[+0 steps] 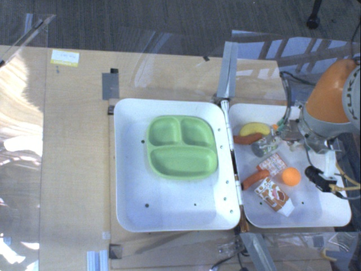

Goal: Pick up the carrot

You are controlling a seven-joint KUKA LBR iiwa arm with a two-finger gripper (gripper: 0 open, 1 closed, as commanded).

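gripper (269, 145) low in right bin (304, 216) — carrot (255, 179) lies just below.

Both bins (169, 219) are plain white, and the divided plate (181, 147) is pale green. By the fingers (269, 145) there's a yellow banana (255, 129), an orange-red carrot (255, 179), a bright orange ball (291, 176), and a brown-and-white printed packet (273, 195).

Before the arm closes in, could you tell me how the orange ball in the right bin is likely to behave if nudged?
The orange ball looks round and smooth, so it would probably roll away at a touch. It sits free on the right bin floor beside a small packet, which might stop it on that side. It seems light, likely toy food.
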